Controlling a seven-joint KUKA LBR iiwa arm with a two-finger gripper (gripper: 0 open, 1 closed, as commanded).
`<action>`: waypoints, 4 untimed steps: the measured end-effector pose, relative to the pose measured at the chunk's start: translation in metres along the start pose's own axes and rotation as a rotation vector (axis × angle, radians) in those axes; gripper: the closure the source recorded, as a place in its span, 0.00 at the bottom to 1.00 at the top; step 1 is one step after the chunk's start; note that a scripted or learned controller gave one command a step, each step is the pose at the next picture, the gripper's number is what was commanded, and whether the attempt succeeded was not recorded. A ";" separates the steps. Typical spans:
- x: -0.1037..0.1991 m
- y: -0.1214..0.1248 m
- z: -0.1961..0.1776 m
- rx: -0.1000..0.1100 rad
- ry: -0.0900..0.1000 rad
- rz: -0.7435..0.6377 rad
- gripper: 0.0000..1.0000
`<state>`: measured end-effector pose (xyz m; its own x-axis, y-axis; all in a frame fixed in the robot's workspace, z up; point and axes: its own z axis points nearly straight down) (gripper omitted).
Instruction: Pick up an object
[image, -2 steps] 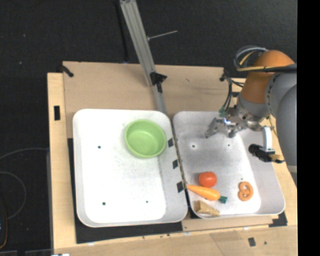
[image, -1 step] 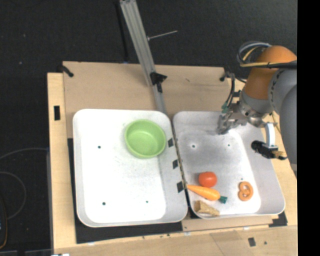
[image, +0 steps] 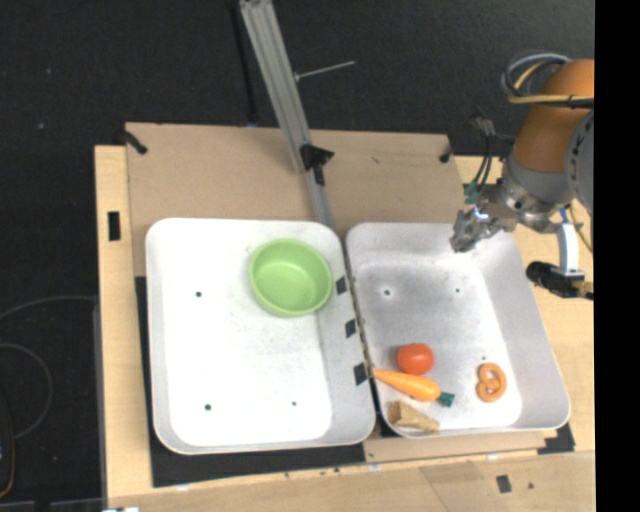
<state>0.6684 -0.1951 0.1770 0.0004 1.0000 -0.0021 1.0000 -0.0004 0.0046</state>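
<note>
Camera view, table (image: 230, 170) seen from above at a slant.

Left bin (image: 200, 400): one green bowl (image: 290, 278), upright, near the far right corner.

Right bin (image: 520, 330): red tomato (image: 415, 357) near the front; orange carrot (image: 407, 384) just in front of it, lying crosswise, green end to the right; tan piece (image: 412, 417) at the front rim; orange pretzel-like ring (image: 490, 381) to the right, apart from the others.

Gripper (image: 466, 234): above the right bin's far edge, nothing seen between its fingers; whether they stand wide or narrow cannot be told.
</note>
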 end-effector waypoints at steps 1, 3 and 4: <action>-0.001 0.001 -0.042 0.003 0.001 -0.002 1.00; 0.107 0.005 -0.062 0.004 0.004 -0.008 1.00; 0.164 0.004 -0.069 0.006 0.004 -0.008 1.00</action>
<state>0.6717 -0.0304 0.2458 -0.0079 1.0000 0.0024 1.0000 0.0079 -0.0018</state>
